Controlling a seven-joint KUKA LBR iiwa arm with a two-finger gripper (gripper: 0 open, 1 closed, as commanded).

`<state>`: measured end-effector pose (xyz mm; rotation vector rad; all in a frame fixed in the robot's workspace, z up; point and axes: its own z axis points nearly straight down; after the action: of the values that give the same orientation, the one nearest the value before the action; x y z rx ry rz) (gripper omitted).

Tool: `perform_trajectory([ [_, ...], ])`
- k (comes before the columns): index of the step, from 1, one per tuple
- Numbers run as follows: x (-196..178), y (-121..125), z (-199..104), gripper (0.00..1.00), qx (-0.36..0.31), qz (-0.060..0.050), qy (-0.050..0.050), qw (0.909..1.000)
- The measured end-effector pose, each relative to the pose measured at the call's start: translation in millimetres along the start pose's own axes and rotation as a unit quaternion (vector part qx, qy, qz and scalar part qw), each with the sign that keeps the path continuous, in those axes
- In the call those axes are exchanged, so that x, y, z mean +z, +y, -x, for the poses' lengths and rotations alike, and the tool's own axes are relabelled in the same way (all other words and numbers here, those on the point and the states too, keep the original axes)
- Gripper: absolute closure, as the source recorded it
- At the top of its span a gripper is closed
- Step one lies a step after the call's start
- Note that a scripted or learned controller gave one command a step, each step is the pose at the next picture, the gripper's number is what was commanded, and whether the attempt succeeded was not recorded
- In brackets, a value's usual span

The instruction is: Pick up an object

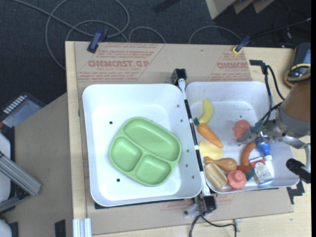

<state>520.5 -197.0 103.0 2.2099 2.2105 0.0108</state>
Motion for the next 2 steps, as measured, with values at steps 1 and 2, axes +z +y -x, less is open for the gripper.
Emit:
perform_trajectory([
  [1,5.9,-0.5,-10.9,0.0,-0.001,0.004,0.0,1.0],
  [2,0.9,0.8,-4.4,1.0,0.0,0.003,0.0,1.0],
])
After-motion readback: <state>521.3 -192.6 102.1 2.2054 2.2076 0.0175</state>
